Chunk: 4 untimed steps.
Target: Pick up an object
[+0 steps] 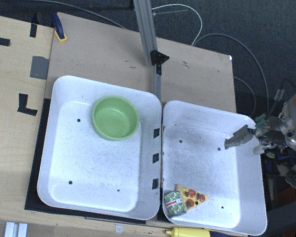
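Pick isn't done yet, by the look of it. The gripper is hanging over the upper right edge of the right bin, carrying nothing that I can see. Whether it's open or closed I cannot tell at this angle; it's reading as one dark wedge.

Nothing is lifted; every candidate is sitting in a bin.

Contents:
- Left bin: a green bowl is sitting upright toward its upper middle.
- Right bin: a pizza slice toy and a small green packet are lying touching each other at the lower left corner, well apart from the gripper.

A yellow bottle is lying on its side just outside the right bin's front rim, on the bench.

Left to do, as I'm judging it: travel to a target, descend, close, lift.
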Tool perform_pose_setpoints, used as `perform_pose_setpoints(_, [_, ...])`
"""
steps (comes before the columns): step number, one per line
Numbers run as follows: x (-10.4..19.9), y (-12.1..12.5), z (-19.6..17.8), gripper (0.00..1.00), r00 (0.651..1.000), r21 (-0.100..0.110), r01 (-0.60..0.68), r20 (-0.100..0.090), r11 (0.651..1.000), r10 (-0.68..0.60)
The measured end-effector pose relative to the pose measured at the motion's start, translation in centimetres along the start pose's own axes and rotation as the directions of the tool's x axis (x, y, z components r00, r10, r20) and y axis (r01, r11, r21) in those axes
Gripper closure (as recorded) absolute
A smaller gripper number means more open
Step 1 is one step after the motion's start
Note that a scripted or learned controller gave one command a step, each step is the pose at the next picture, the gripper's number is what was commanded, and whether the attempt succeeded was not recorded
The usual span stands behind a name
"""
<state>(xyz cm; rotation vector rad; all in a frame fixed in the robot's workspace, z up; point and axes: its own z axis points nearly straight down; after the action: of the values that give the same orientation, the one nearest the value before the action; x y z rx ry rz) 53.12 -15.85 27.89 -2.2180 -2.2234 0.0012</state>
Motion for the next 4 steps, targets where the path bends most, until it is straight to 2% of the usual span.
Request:
perform_pose_setpoints(1, [0.0,0.0,0.0,0.00,1.000,0.000,0.000,0.000,1.000,0.000])
perform_pose_setpoints(2, [0.6,-0.3,6.3,0.00,1.000,0.007,0.000,-0.001,1.000,0.000])
perform_pose_setpoints(4, [1.2,-0.7,18.8,0.00,1.000,0.004,-0.001,0.000,1.000,0.001])
